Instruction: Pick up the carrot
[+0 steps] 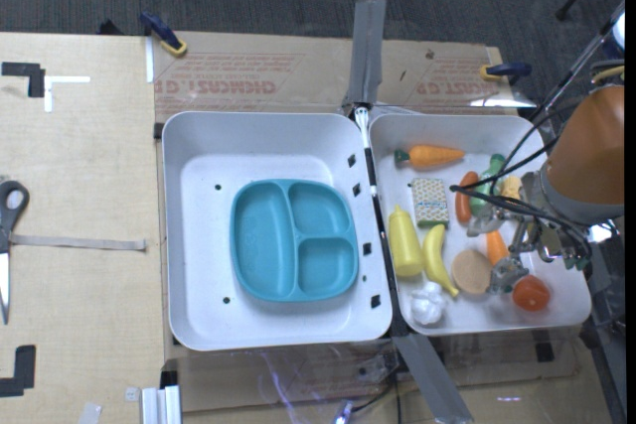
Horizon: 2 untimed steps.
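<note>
You're looking at a robot lab test bench: two white bins sit on taped-down cardboard held by blue-and-yellow clamps, left of them lie scissors on plywood with black tape marks, dark carpet beyond.

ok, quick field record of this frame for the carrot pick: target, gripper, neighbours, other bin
target: carrot, lying at the far end of the right bin, untouched
gripper: gripper, low over the right bin's near right part, away from the carrot
neighbours: cracker, banana, tomato
other bin: left bin holds a blue divided plate
</note>
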{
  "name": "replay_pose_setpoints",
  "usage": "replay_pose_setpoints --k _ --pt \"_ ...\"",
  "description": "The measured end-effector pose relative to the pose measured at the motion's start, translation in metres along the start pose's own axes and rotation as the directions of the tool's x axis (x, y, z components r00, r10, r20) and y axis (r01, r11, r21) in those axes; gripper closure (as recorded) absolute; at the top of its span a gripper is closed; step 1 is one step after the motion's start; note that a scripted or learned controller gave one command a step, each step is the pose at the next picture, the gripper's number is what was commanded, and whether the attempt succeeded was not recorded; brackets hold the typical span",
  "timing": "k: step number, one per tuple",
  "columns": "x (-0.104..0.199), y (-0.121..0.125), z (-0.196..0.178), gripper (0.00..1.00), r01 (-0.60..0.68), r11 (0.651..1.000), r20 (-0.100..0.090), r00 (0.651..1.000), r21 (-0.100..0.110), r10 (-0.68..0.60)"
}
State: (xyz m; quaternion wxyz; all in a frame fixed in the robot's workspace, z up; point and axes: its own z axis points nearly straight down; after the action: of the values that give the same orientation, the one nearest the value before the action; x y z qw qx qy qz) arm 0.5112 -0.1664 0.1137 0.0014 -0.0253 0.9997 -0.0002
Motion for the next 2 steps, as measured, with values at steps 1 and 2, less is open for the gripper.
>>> replay_pose_setpoints --k 1,2 --pt "-0.0027 0.0003 -0.0105 1.00 0.003 1.000 0.006 1.000 0.002 -0.003" --pt "-0.0027 0.0004 -0.0104 0.00 0.003 1.000 0.006 1.000 0.002 -0.003"
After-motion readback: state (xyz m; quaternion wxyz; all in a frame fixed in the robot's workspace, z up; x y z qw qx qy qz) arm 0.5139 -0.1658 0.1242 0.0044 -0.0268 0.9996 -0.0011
